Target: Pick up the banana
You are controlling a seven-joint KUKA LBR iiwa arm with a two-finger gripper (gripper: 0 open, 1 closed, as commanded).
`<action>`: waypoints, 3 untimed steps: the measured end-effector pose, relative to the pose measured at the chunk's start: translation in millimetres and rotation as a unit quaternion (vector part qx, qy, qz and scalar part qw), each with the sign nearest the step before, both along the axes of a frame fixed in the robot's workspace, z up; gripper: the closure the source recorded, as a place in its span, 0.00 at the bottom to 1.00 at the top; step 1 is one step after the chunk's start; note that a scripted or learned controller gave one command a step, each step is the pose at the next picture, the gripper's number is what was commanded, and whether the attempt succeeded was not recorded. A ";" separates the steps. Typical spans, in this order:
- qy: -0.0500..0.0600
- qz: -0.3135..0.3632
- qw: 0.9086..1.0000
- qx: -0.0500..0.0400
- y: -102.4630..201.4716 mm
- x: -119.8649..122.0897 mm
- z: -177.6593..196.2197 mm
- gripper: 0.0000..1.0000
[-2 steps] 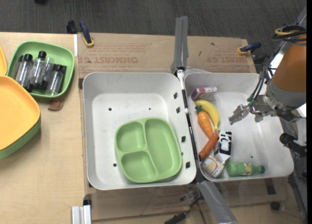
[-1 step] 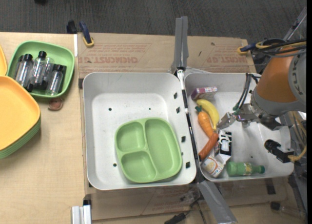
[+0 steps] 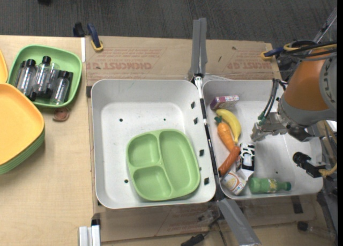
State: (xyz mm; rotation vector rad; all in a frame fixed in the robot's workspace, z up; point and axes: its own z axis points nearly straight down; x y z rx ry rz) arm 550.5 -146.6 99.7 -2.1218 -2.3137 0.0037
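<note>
Lying against the right bin's [image 3: 300,188] left wall: banana [image 3: 231,123], yellow, beside a carrot [image 3: 227,137], purple packet [image 3: 224,101] toward the far corner, green bottle [image 3: 269,186] along the near edge. Objects appear loosely scattered as picking stock. Gripper [image 3: 261,131] hovers mid-bin, just right of the banana, touching nothing visibly; opening cannot be told. Left bin [image 3: 107,111]: green divided tray [image 3: 162,165].

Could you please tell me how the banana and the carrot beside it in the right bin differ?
The banana is yellow and curved; the carrot is orange, straighter and tapered. The banana lies nearer the bin's far wall, the carrot just below it, toward the near side. Both lie flat in the right bin, along its left side, apart from the tool.
</note>
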 end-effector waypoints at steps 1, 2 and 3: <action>-0.001 0.051 0.999 -0.001 -12.0 -43.6 219.4 1.00; 0.000 0.105 0.994 0.000 12.8 12.0 129.7 1.00; -0.002 0.183 0.983 -0.001 6.4 67.7 275.4 1.00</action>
